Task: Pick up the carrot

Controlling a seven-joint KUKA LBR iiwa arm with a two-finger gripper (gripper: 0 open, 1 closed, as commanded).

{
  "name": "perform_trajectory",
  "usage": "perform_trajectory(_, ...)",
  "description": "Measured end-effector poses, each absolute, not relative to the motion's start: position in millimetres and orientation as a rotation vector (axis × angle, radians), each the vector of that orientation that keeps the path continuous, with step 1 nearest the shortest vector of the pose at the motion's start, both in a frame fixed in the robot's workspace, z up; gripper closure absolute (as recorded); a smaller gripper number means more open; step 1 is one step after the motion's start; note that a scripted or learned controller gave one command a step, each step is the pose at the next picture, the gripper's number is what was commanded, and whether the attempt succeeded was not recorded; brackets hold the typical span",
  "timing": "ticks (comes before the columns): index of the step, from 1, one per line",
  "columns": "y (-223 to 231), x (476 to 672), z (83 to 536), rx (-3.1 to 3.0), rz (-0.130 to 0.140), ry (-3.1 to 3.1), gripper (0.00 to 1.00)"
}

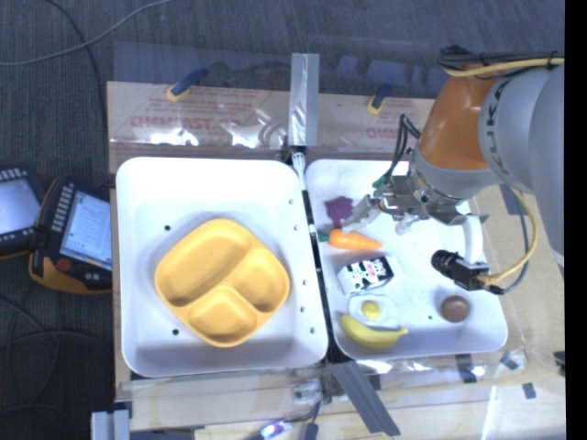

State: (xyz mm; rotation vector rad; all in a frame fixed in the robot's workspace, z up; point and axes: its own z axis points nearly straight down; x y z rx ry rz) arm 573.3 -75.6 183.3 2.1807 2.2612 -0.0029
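The orange carrot (354,240) lies in the right bin (486,337), close to its left wall, pointing right. My gripper (384,214) hovers just above and to the right of the carrot, at the end of the grey arm with the orange band (459,126). Its two fingers (364,211) stand apart, open, with nothing between them. The carrot lies free on the bin floor, just below the left fingertip.
In the right bin are a purple item (338,210) above the carrot, a black-and-white carton (367,272), a fried egg (371,311), a banana (371,332) and a brown ball (454,309). The left bin (147,191) holds a yellow divided plate (222,280).
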Motion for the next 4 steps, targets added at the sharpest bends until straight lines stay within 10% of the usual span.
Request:
perform_trajectory(1, -105.5, 570.7, 89.8, 2.411, 0.009, 2.003, 0.0)
perform_trajectory(2, -105.5, 570.8, 89.8, 2.412, 0.009, 2.003, 0.0)
perform_trajectory(3, -99.5, 643.5, 89.2, 2.413, 0.007, 1.997, 0.0)
perform_trajectory(4, -101.3, 644.4, 101.3, 2.408, 0.005, 1.993, 1.0)
